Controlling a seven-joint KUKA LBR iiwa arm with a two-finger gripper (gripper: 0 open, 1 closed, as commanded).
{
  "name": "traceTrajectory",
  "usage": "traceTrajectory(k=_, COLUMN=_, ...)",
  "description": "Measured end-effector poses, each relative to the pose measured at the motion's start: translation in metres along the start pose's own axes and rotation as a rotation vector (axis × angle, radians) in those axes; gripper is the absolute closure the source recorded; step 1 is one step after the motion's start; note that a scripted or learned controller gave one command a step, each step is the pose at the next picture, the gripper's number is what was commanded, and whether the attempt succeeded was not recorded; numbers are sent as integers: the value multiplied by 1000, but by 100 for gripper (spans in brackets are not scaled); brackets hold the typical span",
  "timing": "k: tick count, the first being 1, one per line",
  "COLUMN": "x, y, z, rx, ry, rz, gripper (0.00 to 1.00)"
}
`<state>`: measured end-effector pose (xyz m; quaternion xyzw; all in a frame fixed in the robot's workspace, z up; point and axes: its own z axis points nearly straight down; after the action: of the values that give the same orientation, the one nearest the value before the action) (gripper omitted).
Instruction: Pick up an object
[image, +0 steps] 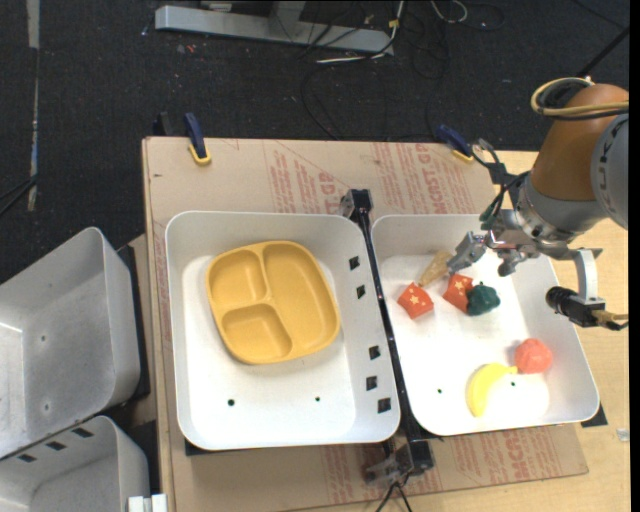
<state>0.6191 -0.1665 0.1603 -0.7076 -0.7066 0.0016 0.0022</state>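
The right bin (565, 395) holds several small objects. A red block (415, 300) lies near its left wall, with a tan stick-like piece (435, 268) just behind it. A second red piece (458, 290) touches a dark green object (483, 299) in the middle. Nearer the front lie a yellow banana (486, 387) and a pink-orange fruit (534, 356). My gripper (490, 257) hangs just behind the red piece and the green object. It is open, with nothing between its fingers (467, 250).
The left bin (190, 400) holds a yellow divided plate (270, 300). A black divider (375, 310) runs between the bins. Grey tubs (60, 330) stand off the bench at the left. A black fitting (575, 302) sticks out over the right bin's right rim.
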Motion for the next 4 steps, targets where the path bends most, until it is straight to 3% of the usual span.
traceTrajectory(k=1, x=1, y=-11, z=54, rx=0, ry=0, rz=0, gripper=0)
traceTrajectory(k=2, x=1, y=-9, z=40, rx=-8, ry=-2, rz=0, gripper=100)
traceTrajectory(k=4, x=-8, y=-13, z=-80, rx=-13, ry=-4, rz=-4, gripper=100)
